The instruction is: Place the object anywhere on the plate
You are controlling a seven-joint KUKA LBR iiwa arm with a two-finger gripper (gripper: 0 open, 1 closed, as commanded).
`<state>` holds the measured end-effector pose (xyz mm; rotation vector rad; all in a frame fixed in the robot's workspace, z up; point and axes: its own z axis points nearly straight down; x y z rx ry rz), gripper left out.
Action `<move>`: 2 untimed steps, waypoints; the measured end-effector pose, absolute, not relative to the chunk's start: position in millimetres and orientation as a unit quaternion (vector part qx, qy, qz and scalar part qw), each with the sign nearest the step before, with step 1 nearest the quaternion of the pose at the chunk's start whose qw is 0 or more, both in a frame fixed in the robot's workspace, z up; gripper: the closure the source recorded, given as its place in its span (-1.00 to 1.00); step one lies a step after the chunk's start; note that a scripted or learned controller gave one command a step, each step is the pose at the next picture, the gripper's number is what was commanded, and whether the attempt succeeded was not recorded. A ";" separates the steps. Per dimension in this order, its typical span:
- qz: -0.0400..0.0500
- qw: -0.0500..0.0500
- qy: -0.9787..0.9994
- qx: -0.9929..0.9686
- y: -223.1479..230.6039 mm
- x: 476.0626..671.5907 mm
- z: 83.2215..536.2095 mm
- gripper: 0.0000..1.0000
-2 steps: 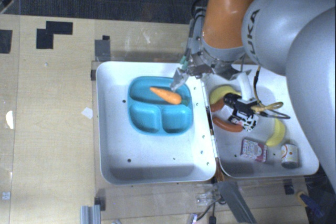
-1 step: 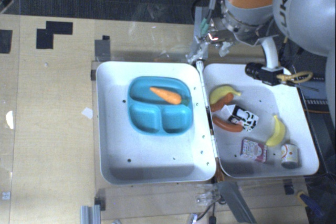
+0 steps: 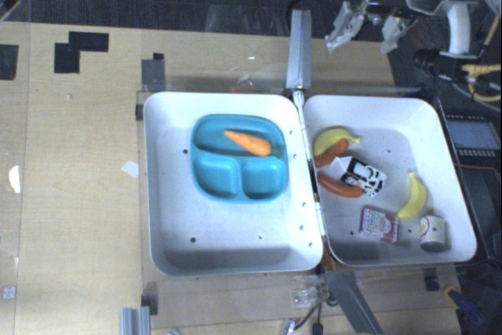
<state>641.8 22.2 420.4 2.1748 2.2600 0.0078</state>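
Pincer (image 3: 365, 26) is parked high up over the bench behind the right bin (image 3: 439, 121), fingers spread apart with nothing between them, so it's holding nothing as far as I can see. Carrot (image 3: 249, 142) is lying in the big top compartment of the blue plate (image 3: 205, 169), which sits in the left bin (image 3: 169, 192). Going by that, I'd say the job is basically done: object on plate, arm well apart from it, nothing left to do except maybe call it finished. Right bin has the other stuff, two bananas (image 3: 336, 140) (image 3: 412, 197), a sausage (image 3: 340, 186), a black and white thing, a small pink carton (image 3: 379, 224) and a little can (image 3: 432, 232), none of it near the plate
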 end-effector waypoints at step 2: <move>0.002 0.002 0.508 0.861 -71.4 669.0 436.8 -1.00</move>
